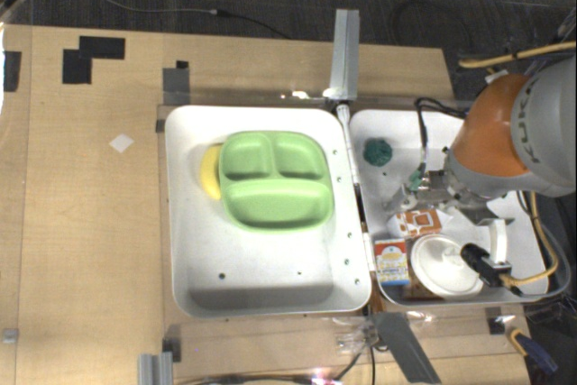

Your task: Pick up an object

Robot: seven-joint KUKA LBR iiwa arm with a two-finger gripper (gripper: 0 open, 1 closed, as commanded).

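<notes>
In left bin (194, 221), green tray (273, 179), yellow object (209, 173)

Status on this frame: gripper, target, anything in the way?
Gripper low in right bin, grip state unreadable. Nothing seen held. Nearby: patterned packet, white bowl, small carton. Teal ball off alone.

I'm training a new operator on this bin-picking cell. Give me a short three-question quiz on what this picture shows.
1. True or false: the green tray lies in the right bin.
2. What lies partly under the tray's left edge?
   A. a yellow object
   B. a teal ball
   C. a white lid
3. Name the small round object near the right bin's top left corner.

Key
1. False: it lies in the left bin.
2. A: the yellow object.
3. The teal ball.
</notes>
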